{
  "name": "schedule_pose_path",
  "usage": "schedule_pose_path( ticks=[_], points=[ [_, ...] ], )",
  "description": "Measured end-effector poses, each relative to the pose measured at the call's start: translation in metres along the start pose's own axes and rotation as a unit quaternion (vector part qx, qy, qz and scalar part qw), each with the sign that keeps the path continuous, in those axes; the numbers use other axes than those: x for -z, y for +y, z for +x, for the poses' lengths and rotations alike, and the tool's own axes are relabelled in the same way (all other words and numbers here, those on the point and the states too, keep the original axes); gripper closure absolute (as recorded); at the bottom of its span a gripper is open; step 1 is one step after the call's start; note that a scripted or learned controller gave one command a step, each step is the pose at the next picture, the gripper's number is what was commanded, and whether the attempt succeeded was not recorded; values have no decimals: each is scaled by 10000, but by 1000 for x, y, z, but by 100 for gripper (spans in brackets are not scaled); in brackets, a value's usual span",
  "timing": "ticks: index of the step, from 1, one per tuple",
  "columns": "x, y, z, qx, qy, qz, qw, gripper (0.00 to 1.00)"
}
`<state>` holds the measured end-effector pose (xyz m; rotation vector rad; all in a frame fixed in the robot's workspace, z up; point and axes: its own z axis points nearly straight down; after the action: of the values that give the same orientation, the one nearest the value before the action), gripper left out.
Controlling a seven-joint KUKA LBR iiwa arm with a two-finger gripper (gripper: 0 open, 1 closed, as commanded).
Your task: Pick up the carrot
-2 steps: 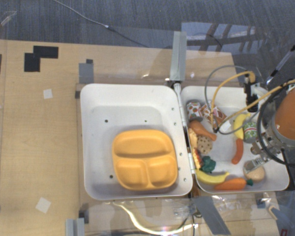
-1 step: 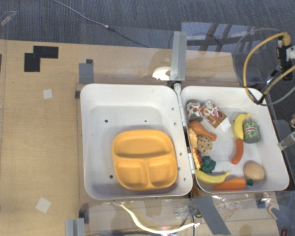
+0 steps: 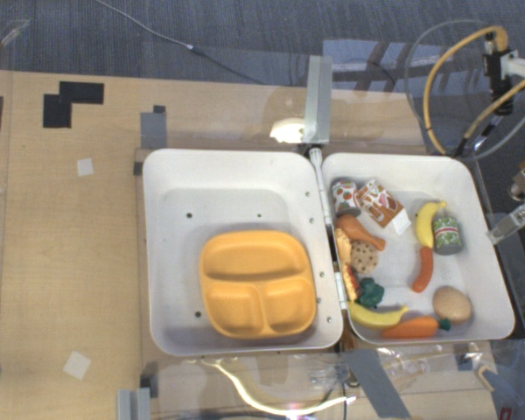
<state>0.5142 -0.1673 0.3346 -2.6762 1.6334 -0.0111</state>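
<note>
We see the carrot [image 3: 411,327] lying at the near edge of the right bin [image 3: 481,201], touching a banana [image 3: 378,314] and just beside an egg [image 3: 452,304]. We cannot tell the claw's state. The left bin [image 3: 171,234] bears an orange tray [image 3: 256,282].

Pale wood bench [image 3: 61,261] seen from above, black L-shaped marking [image 3: 70,101] near its far left corner, small pale tape squares [image 3: 86,166] scattered on it, grey-blue carpeted floor [image 3: 201,16] beyond the far edge, thin cable [image 3: 114,11] trailed across it, bright glare spot [image 3: 287,131] noted on bench.
</note>
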Motion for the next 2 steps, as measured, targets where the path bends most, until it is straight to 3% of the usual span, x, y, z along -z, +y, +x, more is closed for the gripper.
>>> schedule_pose_path(
  ticks=[1, 2],
  points=[
    [2, -63, 17, 305, -18, -7, 9995, 100],
    [58, -143, 12, 1072, -6, 12, 9942, 100]
  ],
)
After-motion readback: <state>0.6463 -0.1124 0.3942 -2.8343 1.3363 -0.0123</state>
